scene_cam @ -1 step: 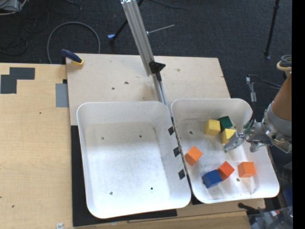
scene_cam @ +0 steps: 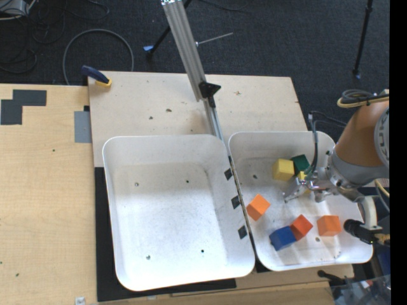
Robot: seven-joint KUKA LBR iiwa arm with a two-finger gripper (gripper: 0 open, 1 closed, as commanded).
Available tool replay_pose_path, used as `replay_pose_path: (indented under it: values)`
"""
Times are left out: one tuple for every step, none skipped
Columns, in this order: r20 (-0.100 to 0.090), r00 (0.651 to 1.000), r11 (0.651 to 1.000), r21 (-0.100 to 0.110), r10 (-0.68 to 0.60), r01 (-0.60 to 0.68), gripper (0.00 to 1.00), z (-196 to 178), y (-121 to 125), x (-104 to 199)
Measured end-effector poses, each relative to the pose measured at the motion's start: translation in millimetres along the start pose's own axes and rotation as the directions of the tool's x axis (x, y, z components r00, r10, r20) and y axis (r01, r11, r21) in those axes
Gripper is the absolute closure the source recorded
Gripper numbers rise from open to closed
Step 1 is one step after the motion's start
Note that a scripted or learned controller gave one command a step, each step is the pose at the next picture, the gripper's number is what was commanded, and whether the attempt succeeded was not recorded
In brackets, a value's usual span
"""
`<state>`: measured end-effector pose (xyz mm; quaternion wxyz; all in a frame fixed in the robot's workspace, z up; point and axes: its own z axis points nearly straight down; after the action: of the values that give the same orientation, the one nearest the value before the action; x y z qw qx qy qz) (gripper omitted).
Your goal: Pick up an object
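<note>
Camera view: small yellow cube [scene_cam: 283,168] beside a green block [scene_cam: 300,163], pincer [scene_cam: 297,190] state unclear.

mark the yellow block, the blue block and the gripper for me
yellow block [scene_cam: 283,168], camera view, centre of its top face
blue block [scene_cam: 282,237], camera view, middle of its visible top
gripper [scene_cam: 299,189], camera view, at its tip, beside the yellow block

The arm enters from the right edge of the camera view, its orange band above a grey wrist section. The wrist is angled down and leftward. The tool [scene_cam: 304,184] sits low, at the end of the wrist, with its metallic fingers [scene_cam: 291,196] pointing left and downward.
</note>
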<state>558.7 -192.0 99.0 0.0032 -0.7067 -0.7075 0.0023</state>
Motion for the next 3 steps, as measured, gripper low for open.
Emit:
replay_pose_path:
  values:
    - [0.0, 1.0, 1.0, -0.005, 0.001, -0.001, 0.0, -4.5, 0.7, -0.3]
    - [-0.003, 1.0, 0.998, 0.058, 0.016, -0.016, 0.0, 6.8, 99.5, 32.9]
    - [-0.002, 1.0, 0.998, 0.059, 0.012, -0.011, 1.0, -1.9, 97.8, 32.4]
